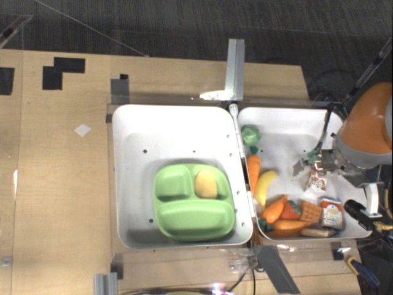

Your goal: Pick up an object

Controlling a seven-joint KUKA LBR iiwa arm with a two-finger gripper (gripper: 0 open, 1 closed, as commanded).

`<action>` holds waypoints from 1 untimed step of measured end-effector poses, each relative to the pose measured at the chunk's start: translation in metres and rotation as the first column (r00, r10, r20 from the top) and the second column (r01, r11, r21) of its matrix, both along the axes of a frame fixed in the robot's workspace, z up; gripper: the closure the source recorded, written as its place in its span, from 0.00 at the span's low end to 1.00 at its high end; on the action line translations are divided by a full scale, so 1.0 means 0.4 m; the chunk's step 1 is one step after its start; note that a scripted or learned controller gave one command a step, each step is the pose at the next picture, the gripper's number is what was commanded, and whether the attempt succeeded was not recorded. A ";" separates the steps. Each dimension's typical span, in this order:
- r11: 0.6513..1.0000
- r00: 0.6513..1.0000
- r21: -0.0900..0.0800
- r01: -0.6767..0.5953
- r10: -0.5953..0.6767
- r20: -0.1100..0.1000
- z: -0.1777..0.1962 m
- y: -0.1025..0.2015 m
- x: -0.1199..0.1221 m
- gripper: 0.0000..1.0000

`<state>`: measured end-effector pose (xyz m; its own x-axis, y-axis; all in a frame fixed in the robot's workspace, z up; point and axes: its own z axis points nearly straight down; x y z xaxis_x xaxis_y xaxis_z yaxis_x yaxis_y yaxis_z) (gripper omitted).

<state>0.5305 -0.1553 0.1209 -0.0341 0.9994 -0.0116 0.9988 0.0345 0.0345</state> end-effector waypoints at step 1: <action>0.994 0.994 0.009 0.111 -0.111 -0.013 -0.013 -0.072 0.097 0.00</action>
